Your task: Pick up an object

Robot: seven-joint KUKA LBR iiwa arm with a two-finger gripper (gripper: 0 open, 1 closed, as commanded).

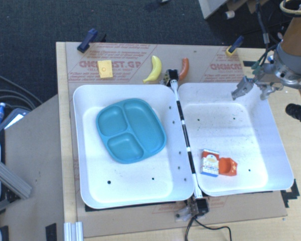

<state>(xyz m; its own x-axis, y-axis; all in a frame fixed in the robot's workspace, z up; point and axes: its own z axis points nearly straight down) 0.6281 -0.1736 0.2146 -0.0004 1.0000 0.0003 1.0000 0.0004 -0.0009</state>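
1. The tabletop point(65, 134) is carrying two shallow white bins side by side, so that everything within the arm's reach is lying in a walled space.
2. The left bin point(90, 185) is lying well to the left of the end effector and is holding a blue divided plate point(130, 129), flat and turned at a slant.
3. The right bin point(271, 149) is sitting below the end effector, which is hanging over its far right corner.
4. The arm is reaching in from the right, and the end effector point(254, 89) is hovering with its two fingers spread wide and nothing between them, probably posed for a descent.
5. The likeliest thing to pick, a small white-and-orange packet point(209, 163), is lying flat near the front of the right bin, well apart from the end effector, nearer the camera and to the left.
6. An orange object point(228, 166) is touching the packet's right side, which may be crowding a grasp.
7. A banana point(153, 69) and a small orange-red piece point(184, 68) are resting behind the bins, left of the end effector.
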